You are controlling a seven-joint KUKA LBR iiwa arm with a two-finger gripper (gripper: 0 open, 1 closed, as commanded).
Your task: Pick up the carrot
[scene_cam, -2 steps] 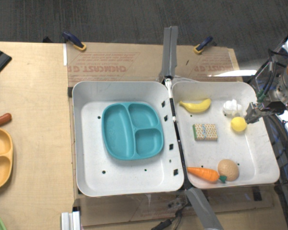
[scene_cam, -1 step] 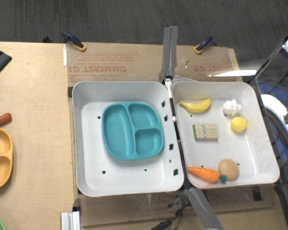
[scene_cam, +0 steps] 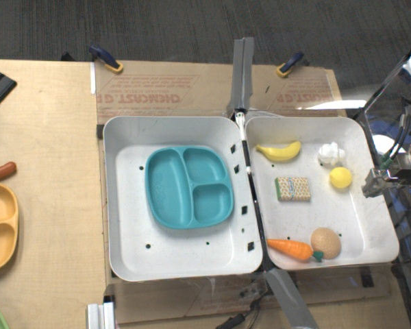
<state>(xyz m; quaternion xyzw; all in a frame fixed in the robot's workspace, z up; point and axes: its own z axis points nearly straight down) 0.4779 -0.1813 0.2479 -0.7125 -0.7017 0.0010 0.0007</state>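
1. Nothing of the pick is done yet, as far as we can judge: the carrot (scene_cam: pixel 290 249) lies flat on the floor of the right bin (scene_cam: pixel 370 249), near its front left corner, with its green stub pointing toward a tan egg-shaped item (scene_cam: pixel 325 242) that sits just beside it, perhaps touching.
2. We see the hand (scene_cam: pixel 378 181) at the right rim of that bin, well apart from the carrot and nearer the yellow ball (scene_cam: pixel 340 177). It is small and partly lost against the clutter, so we cannot tell whether it is released or clenched; nothing shows in its grip.
3. Other things share the right bin: a banana (scene_cam: pixel 279 151) near the back, a white lump (scene_cam: pixel 331 153) close to the ball, and a patterned block (scene_cam: pixel 292 188) in the middle. The left bin (scene_cam: pixel 123 204) holds a teal divided plate (scene_cam: pixel 189 186).
4. What is left, we reckon, is the whole job: travel across the bin to the carrot, descend, close on it clear of the egg-shaped neighbour and the bin wall, and lift.
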